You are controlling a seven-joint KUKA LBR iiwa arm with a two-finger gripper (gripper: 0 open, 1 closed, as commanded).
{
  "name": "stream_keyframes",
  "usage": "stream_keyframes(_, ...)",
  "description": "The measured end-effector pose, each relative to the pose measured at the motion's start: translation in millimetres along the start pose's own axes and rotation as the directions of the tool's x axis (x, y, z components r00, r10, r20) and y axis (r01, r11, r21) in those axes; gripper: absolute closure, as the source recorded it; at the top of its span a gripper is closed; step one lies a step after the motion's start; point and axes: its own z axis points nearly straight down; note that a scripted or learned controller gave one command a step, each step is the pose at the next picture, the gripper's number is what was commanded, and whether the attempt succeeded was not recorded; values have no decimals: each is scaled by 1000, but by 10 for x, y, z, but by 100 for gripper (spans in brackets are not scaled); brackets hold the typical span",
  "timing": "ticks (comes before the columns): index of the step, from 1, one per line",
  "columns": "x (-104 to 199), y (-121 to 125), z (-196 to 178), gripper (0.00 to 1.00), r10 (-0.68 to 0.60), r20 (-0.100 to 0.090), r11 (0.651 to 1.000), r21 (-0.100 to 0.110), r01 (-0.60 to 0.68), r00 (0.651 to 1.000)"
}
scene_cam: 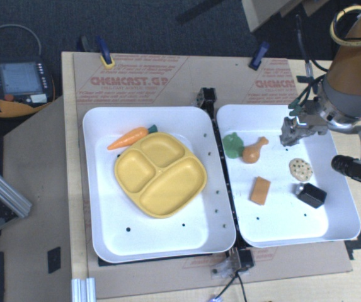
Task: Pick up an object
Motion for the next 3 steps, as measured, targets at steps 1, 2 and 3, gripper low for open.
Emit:
stream_keyframes(1, 525, 14, 133, 100, -4, -3, 1000, 8, 4, 1000)
stream_keyframes(2, 956, -69, 172, 100, -3, -3, 1000, 8, 3, 1000)
stream_keyframes(3, 1517, -213, 207, 100, -4, -4, 1000, 9, 4, 1000)
